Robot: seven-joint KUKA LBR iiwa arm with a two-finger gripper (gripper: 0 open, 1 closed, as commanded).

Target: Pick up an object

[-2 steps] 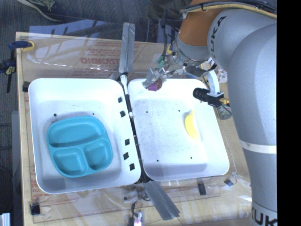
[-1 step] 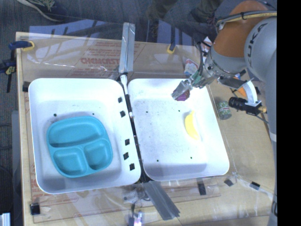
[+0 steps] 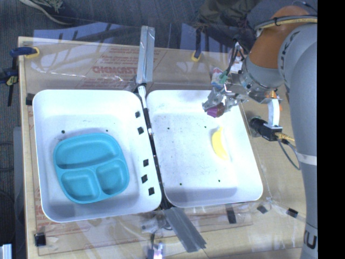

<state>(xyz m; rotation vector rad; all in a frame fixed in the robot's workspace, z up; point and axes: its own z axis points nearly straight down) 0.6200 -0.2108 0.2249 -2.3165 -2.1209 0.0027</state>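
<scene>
The two-finger gripper (image 3: 215, 106) is clutching a small purple object (image 3: 215, 111); it's looking light and rigid, pinched across its middle.

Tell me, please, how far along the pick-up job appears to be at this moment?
Done: the pincer is raised over the far part of the right bin, with a small purple object seemingly between its fingers. In hand: carrying that object. Left: confirming the grip holds. The yellow piece lies on the bin floor; the blue divided tray sits in the left bin.
</scene>
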